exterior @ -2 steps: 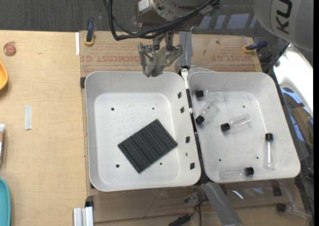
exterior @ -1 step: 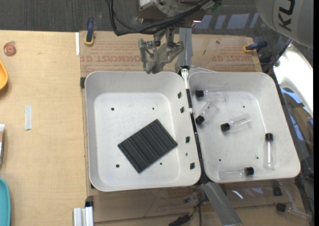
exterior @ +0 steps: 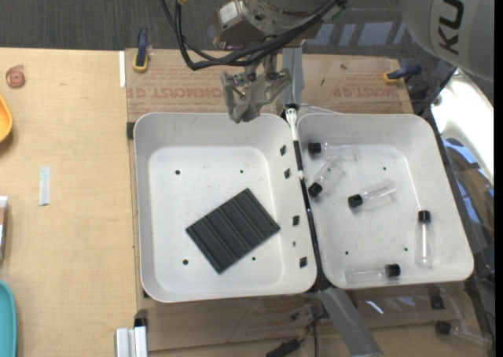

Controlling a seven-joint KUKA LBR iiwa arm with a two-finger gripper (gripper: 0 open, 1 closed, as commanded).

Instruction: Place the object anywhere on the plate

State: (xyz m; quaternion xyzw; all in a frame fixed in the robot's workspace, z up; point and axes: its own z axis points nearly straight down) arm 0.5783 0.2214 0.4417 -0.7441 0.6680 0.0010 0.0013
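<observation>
A dark grey ribbed plate lies flat and turned at an angle in the left bin. Several clear vials with black caps lie in the right bin, among them one near the middle, one by the right wall and one along the front wall. My gripper hangs over the back rim of the left bin, close to the wall shared by the bins, well behind the plate. I see no vial in it.
Two more vials lie at the right bin's back left corner. Orange clamps hold the cardboard behind the bins. Cables loop down from the wrist above the left bin's back.
</observation>
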